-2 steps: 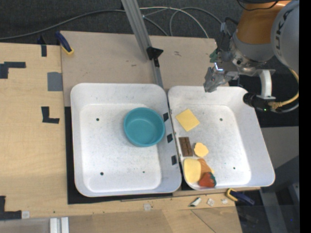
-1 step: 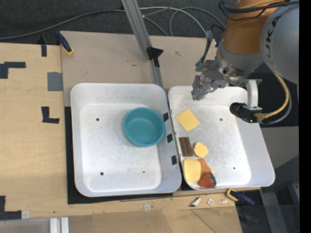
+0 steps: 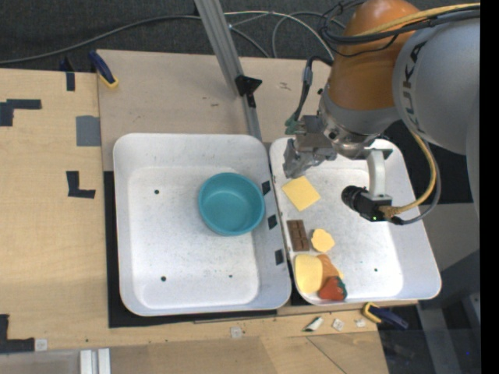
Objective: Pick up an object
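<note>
The grey arm (image 3: 437, 68) is seen reaching in from the right edge of the frame, its orange band (image 3: 374, 22) lit at upper right. The wrist is bent downward, and the gripper (image 3: 300, 160) is held low, just right of centre.

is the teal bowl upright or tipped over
Upright. The teal bowl sits in the left bin with its round opening facing up and the inside showing.

Smooth teal plastic bowl (image 3: 231, 202) sits matt in the speckled white plastic left bin (image 3: 140, 232); pale wooden table (image 3: 47, 209) looks flat, the arm's orange band (image 3: 378, 18) glossy
</note>
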{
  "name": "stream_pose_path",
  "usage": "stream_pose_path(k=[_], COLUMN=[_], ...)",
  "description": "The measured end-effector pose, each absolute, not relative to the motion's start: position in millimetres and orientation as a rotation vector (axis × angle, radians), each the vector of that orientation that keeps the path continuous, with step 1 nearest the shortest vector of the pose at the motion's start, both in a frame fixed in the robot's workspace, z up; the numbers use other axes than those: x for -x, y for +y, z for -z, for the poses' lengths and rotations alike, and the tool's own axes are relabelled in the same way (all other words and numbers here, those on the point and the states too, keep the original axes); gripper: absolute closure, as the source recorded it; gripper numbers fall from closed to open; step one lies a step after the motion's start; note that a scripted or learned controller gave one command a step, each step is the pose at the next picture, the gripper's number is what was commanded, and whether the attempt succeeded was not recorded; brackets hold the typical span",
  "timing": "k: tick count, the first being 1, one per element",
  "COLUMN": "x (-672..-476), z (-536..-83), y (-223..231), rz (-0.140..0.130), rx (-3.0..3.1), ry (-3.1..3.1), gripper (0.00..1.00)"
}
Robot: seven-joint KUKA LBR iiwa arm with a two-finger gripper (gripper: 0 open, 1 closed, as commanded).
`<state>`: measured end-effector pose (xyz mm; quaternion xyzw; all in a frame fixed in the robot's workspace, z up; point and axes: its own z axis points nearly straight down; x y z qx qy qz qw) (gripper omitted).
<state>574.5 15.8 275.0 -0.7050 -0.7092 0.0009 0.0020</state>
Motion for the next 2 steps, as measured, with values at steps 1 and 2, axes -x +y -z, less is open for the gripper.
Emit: stream_pose_path(k=[1, 2], x=[-544.7, -527.8], z=[-263, -257], y=[52, 101], rz=[-0.005, -0.004], rx=[2.214, 2.212], ry=[-2.224, -2.226], gripper=[1.00, 1.00])
